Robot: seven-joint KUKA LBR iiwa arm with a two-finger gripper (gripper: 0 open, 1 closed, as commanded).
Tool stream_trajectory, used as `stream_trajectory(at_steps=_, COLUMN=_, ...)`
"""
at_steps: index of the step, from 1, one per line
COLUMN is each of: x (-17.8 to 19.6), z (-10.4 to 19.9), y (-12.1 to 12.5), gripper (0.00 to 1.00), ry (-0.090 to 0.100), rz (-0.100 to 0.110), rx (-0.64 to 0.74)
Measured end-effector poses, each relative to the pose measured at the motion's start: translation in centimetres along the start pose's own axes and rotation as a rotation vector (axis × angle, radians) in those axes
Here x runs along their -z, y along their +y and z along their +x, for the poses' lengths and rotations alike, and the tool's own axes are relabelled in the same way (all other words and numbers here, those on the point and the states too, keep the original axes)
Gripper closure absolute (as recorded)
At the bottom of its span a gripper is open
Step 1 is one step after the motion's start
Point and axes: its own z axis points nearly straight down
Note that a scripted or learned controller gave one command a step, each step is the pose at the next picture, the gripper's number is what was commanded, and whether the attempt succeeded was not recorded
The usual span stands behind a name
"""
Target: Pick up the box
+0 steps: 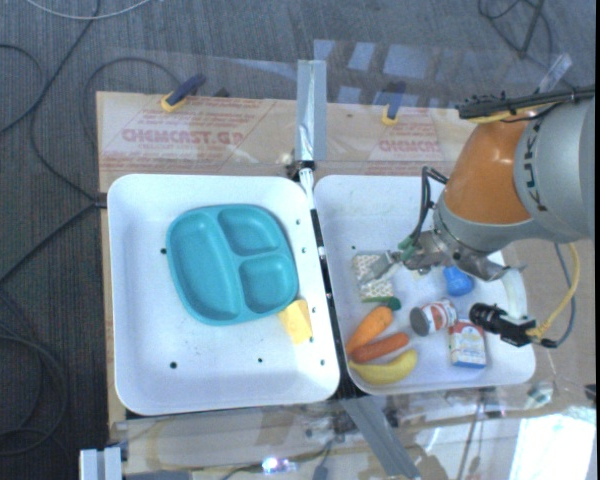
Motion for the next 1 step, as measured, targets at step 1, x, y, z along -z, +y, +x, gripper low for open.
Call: stream_trajectory(at_steps=1, x=-4.66, z=-0.06, y=0.35, gripper=0.0, ry=-0.002, rz=-0.015, rx=-0.135)
